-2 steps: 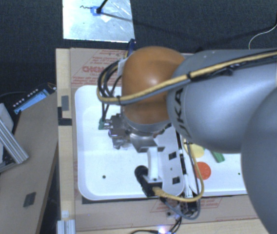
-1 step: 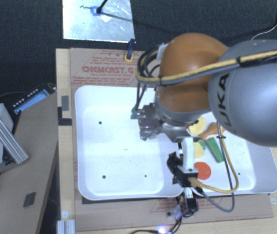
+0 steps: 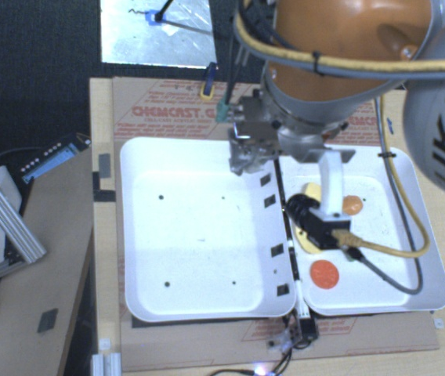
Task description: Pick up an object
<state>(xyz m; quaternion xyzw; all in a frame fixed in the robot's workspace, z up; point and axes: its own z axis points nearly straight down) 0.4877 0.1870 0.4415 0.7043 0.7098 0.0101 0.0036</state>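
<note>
**Grey arm (image 3: 442,124) hangs at bins' far edge**

The gripper (image 3: 246,157) hangs over the far end of the seam between the left bin (image 3: 199,233) and the right bin (image 3: 410,288); how wide it stands cannot be told. A red disc (image 3: 324,274), a small orange ball (image 3: 352,205) and a partly hidden yellow piece (image 3: 311,189) lie in the right bin.
</note>
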